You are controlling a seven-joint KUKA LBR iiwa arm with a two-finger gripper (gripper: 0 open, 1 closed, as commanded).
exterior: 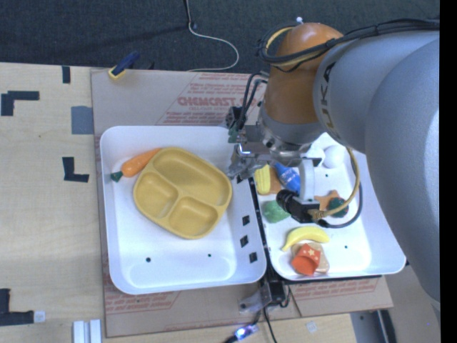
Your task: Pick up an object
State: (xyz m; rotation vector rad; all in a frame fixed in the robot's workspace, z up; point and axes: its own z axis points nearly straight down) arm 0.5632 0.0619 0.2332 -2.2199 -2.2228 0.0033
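My gripper [245, 161] hangs low over the left edge of the right bin [371, 252], close to the divider between the two bins. Just right of it lie a yellow corn-like piece [263, 179] and a blue item [288, 177]. Below them sit a green piece [274, 211], a yellow banana [303, 236] and a red and orange toy [308, 259]. The arm's orange band [296, 77] and grey body cover the bin's upper part.
The left bin [171, 263] holds a yellow divided plate [183, 191] and an orange carrot [137, 163] at its upper left. A white object [333, 156] lies at the right bin's top. A black cable loops by an orange-brown piece [333, 203].
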